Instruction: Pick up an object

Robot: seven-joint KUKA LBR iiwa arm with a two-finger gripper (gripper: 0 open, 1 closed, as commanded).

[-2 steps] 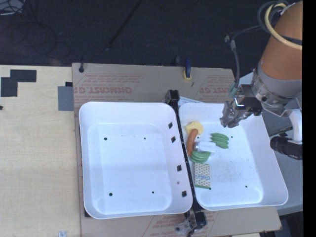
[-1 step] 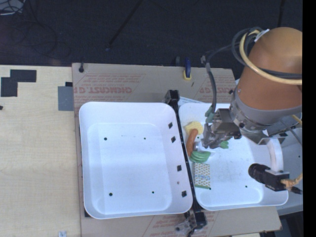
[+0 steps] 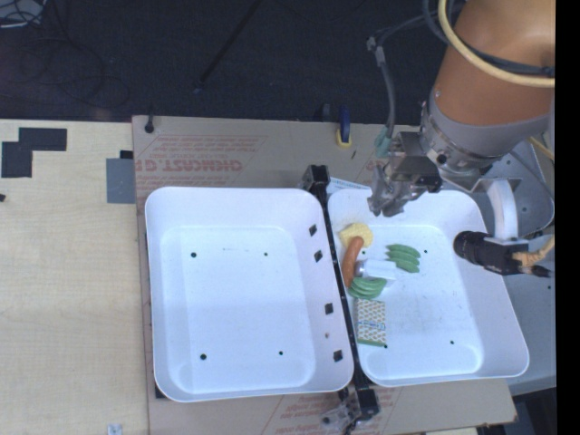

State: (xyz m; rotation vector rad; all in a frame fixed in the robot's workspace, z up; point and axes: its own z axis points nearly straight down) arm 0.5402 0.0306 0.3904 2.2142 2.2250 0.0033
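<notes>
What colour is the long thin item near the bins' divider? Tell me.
Orange: the carrot-like piece in the right bin, seen in the camera view.

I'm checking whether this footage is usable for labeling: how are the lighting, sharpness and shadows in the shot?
Camera view: lighting is even, and the white bins look bright without washing out. The whole frame is soft, so the small items such as the orange piece and green pods lack fine detail. The gripper casts only a faint shadow on the right bin. The background above the bench is dark.
</notes>
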